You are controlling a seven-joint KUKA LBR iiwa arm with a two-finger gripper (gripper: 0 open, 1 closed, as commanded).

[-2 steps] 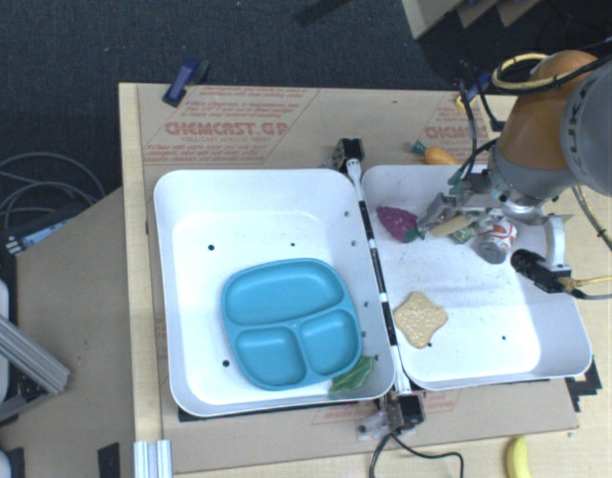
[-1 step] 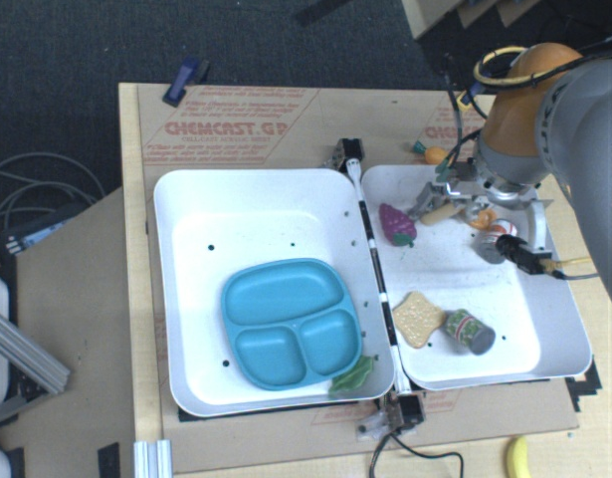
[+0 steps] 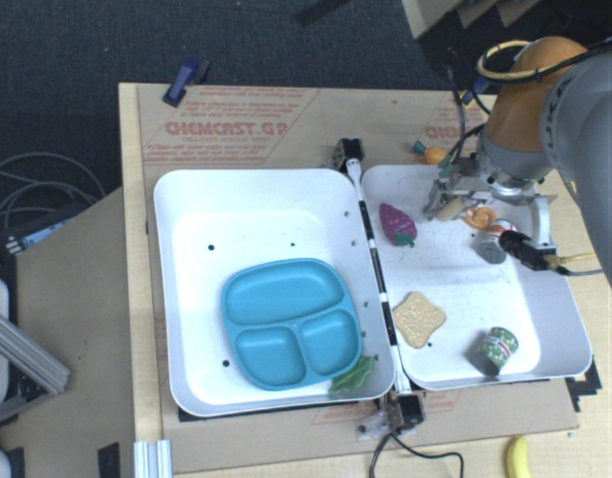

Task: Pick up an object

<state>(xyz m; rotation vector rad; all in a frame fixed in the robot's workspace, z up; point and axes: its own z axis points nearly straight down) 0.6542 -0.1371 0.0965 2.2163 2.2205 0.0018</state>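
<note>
Gripper (image 3: 453,199) low in your right bin (image 3: 544,366), far corner | grip state: cannot tell | nearest items: purple toy (image 3: 397,223) beside it, orange piece (image 3: 480,217) under wrist | step: reaching; next you need a closing grasp, then lift.

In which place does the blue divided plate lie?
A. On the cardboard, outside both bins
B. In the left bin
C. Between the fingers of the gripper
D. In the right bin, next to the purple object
B. The blue divided plate rests flat on the floor of the left bin, while the purple object lies in the right bin, across the rims between them.
</note>
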